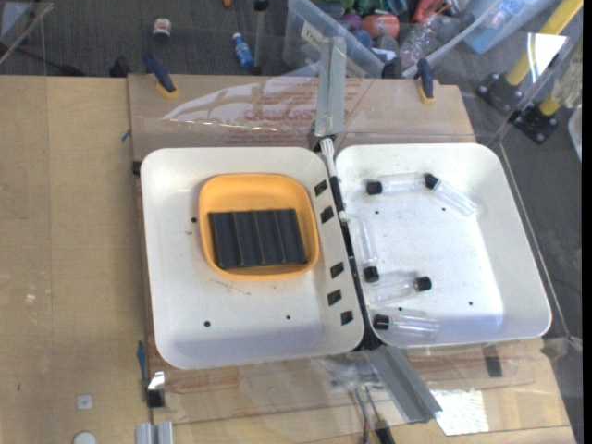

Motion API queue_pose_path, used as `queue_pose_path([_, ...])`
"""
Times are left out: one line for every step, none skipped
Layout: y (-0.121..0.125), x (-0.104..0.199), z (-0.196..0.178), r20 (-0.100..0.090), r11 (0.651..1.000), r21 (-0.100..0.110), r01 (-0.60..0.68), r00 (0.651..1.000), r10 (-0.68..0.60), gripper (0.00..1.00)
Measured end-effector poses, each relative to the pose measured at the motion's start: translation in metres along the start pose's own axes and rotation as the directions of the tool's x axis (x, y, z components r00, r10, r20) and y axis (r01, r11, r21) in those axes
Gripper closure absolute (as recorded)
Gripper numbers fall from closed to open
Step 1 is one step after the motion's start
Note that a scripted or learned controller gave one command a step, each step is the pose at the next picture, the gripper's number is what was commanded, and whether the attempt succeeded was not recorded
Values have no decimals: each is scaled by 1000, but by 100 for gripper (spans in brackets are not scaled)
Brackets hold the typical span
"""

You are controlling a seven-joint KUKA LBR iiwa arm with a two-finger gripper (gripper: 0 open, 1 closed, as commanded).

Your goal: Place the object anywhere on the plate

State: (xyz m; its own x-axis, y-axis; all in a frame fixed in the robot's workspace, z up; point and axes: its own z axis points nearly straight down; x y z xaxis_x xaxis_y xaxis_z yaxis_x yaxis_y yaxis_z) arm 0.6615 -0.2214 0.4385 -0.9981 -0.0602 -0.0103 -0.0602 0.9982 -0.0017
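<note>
An orange plate with rounded corners lies in the left white bin, slightly left of the bin's middle. A black ridged rectangular block rests flat on the plate and covers most of its floor. Its ribs run from front to back.
The right white bin holds several clear tubes with black caps, among them one at the back, one near the middle and one at the front. A metal bar stands behind the bins' joint. A clear box of toys sits beyond the bench.
</note>
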Motion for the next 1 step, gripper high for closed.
queue_pose_path([0,-7,0,2,964,1,265,964,-265,100])
